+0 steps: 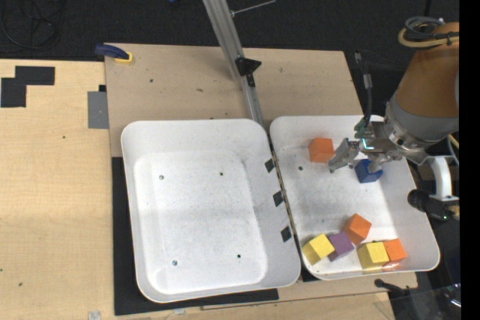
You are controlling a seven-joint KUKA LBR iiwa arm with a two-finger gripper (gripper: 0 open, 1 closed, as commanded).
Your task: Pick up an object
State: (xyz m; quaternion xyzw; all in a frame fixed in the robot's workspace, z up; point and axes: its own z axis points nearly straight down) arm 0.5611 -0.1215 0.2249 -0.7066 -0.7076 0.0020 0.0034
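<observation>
Gripper point(352, 155) sits low in the right bin point(300, 133), between orange cube point(321, 150) and blue block point(367, 171). We can't tell its spread. We'd centre over one block before closing.

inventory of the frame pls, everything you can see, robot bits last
orange blocks: 3; one upper middle of right bin, two in the cluster near its front edge
yellow blocks: 2; front of right bin
purple block: 1; between the yellow ones
blue block: 1; right bin, under the hand
white bins: 2; left bin, right bin
black clips: 3; along the seam between bins
aluminium rail: 1; silver, slanting in from above
clamp: 1; blue and yellow, bench's far left corner
arm: 1; grey and orange, from right
hand: 1; over the blue block
</observation>
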